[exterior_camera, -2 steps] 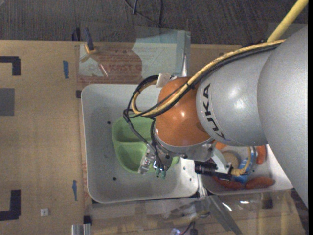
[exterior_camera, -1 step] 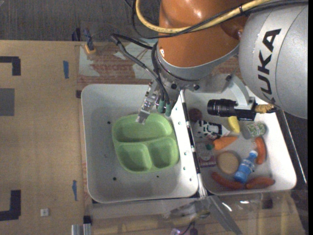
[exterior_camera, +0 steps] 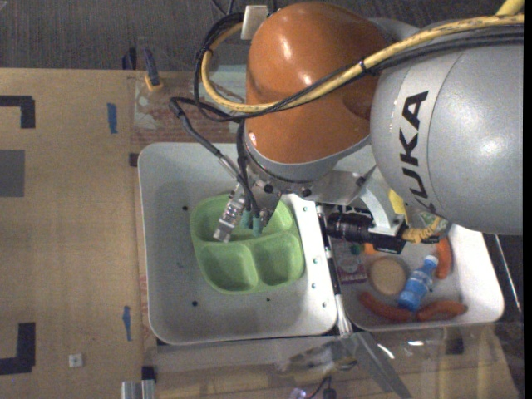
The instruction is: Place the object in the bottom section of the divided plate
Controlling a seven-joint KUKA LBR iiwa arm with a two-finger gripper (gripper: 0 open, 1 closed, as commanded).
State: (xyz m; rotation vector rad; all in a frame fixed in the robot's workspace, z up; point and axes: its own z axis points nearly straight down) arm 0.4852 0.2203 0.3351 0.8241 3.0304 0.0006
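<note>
Hand (exterior_camera: 246,219) low over green divided plate (exterior_camera: 249,260) in left bin (exterior_camera: 166,306), grip state unclear, no object visibly held

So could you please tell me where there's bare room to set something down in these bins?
Left bin: bare floor left of and below the green plate. Right bin is crowded with sausages, a bottle and a tape roll.
</note>
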